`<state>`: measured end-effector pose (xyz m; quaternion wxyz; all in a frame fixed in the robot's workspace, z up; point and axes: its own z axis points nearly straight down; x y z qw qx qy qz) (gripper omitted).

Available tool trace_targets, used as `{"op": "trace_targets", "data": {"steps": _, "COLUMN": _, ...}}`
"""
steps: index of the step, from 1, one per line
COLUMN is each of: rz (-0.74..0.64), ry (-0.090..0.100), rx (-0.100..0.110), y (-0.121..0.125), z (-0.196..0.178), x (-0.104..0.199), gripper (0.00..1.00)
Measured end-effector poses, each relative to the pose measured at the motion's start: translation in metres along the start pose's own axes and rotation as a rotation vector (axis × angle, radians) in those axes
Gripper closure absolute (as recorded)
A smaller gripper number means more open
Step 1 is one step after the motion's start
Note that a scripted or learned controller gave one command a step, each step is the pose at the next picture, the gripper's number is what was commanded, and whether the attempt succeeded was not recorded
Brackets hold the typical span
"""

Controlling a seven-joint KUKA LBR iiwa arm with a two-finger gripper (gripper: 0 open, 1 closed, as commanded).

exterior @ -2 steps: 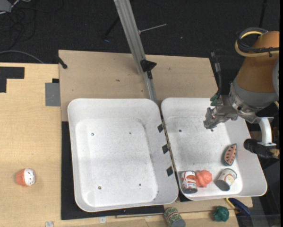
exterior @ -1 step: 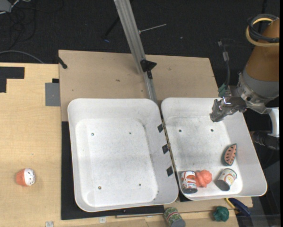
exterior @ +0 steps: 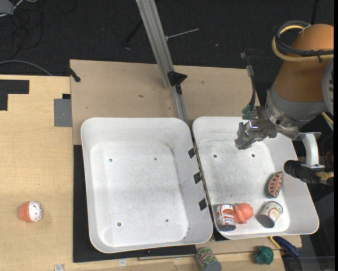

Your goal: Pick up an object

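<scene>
**Objects for picking: four items, lower part of right bin**

Objects lie grouped along the lower edge of the right bin (exterior: 304,208), lower right of the frame. Item one: small can (exterior: 225,216) with red and white label, on its side, close to the bin's lower left corner and its inner wall. Item two: orange-pink lump (exterior: 244,212), touching the can's right side. Item three: second can (exterior: 270,213), tipped over, dark end toward the bin's lower rim, just right of the lump with a small gap. Item four: watermelon-slice piece (exterior: 275,184), red with green rind, above the second can, near the right wall.

Open room: the upper and middle floor of the right bin is bare white; the items crowd the lower rim and corners.

Gripper (exterior: 245,138): hangs over the upper middle of the right bin, well apart from all four items, nothing between its fingers. Whether the jaws stand apart or together cannot be told from this slant.

Left bin (exterior: 95,145): fills the centre of the frame, its right rim touching the right bin.

Outside the bins: red and white ball (exterior: 30,212) on the wooden bench, lower left; green object (exterior: 264,255) and another can (exterior: 206,259) at the bottom edge; metal rail (exterior: 160,44) slanting at upper centre.
</scene>
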<state>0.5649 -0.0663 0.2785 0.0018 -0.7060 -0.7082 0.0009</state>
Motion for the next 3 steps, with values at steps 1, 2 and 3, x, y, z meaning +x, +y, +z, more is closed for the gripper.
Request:
{"op": "trace_targets", "data": {"steps": 1, "rz": 0.000, "ry": 0.000, "rx": 0.002, "y": -0.015, "z": 0.018, "x": 0.046, "gripper": 1.00}}
{"op": "trace_targets", "data": {"steps": 2, "rz": 0.000, "ry": 0.000, "rx": 0.002, "y": -0.030, "z": 0.023, "x": 0.094, "gripper": 1.00}}
{"op": "trace_targets", "data": {"steps": 3, "rz": -0.002, "ry": 0.000, "rx": 0.000, "y": -0.033, "z": 0.023, "x": 0.149, "gripper": 1.00}}
